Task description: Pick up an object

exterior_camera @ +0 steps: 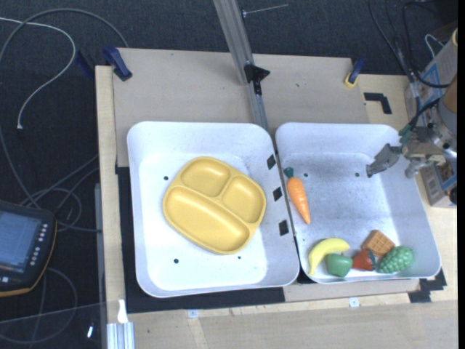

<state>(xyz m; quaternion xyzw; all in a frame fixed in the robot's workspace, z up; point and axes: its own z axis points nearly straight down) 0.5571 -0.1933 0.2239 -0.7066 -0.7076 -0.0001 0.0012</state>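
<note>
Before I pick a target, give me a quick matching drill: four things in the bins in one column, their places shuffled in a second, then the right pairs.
Things:
1. yellow divided plate
2. carrot
3. banana
4. gripper

Places:
A. right bin, against its left wall
B. above the right bin's far right part, nothing between its jaws
C. middle of the left bin
D. right bin's near edge, touching the green apple

Pairs: 1-C, 2-A, 3-D, 4-B
</note>
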